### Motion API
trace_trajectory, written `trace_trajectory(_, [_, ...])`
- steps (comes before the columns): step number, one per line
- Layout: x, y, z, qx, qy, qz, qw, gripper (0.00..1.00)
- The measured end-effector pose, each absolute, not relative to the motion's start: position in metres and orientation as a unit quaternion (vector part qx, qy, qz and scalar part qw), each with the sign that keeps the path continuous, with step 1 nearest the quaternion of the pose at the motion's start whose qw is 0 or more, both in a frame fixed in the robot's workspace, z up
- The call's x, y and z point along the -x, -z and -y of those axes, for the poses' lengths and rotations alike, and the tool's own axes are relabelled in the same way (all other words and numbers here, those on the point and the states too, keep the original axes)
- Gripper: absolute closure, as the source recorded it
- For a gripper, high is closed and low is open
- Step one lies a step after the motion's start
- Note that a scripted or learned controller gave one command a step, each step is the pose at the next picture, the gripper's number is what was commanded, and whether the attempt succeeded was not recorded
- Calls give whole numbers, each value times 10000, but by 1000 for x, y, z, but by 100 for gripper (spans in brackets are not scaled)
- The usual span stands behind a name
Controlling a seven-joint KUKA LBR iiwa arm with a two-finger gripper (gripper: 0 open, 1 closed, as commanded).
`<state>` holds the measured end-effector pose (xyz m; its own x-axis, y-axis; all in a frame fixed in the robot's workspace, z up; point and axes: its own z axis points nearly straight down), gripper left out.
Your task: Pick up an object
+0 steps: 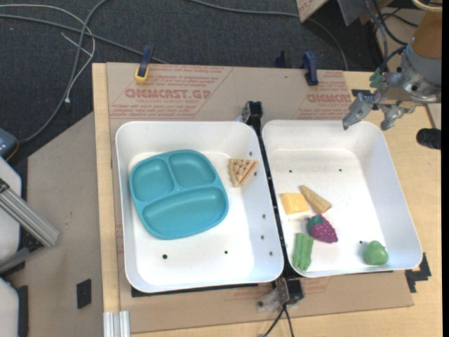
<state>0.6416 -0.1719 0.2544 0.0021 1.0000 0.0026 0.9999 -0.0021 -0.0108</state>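
End effector (370,114): fingers spread, nothing held, over right bin (393,181) far corner. Below-left of it, near: tan wedge (316,199), yellow block (294,203). Beyond: purple grapes (322,229), likely light, rigid, bumpy; grip across the cluster. Farthest: blue plate (179,193).

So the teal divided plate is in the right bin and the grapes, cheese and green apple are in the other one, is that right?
Not quite. The camera view shows the teal divided plate in the left bin, beside a waffle wedge. The grapes, cheese and green apple lie in the right bin.
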Motion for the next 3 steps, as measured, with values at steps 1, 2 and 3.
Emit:
trace_trajectory(1, [-644,-260,172,7070,0,7072,3,0])
trace_trajectory(2, [-643,-210,161,7068,-15,7074,30,0])
trace_trajectory(3, [-643,-147,161,7071,-19,7071,36,0])
